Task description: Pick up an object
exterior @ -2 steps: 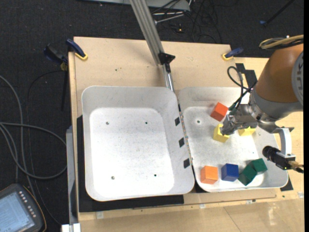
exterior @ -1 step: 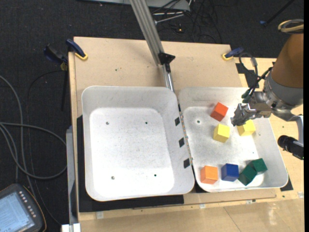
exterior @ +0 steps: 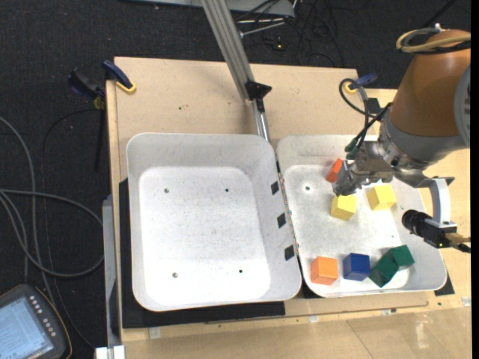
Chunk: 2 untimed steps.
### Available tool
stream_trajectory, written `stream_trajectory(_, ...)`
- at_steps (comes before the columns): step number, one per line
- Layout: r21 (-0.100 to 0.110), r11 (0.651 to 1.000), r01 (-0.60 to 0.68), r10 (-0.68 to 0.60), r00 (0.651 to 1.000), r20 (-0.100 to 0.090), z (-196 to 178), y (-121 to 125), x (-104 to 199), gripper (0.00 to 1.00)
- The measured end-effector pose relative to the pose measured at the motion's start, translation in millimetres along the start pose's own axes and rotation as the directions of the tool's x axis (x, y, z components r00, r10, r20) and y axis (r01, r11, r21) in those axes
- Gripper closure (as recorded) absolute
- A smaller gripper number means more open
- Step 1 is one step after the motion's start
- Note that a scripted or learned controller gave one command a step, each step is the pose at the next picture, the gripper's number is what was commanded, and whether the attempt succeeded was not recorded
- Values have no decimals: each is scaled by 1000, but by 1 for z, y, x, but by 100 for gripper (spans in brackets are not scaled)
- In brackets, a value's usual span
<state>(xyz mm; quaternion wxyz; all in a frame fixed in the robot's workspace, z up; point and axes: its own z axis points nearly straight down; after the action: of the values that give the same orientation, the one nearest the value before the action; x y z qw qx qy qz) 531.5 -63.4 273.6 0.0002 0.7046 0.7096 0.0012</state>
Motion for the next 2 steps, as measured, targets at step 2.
stream_trajectory(2, 4, 1000, 0, 0, 1000, 0, 26, -2, 90, 100)
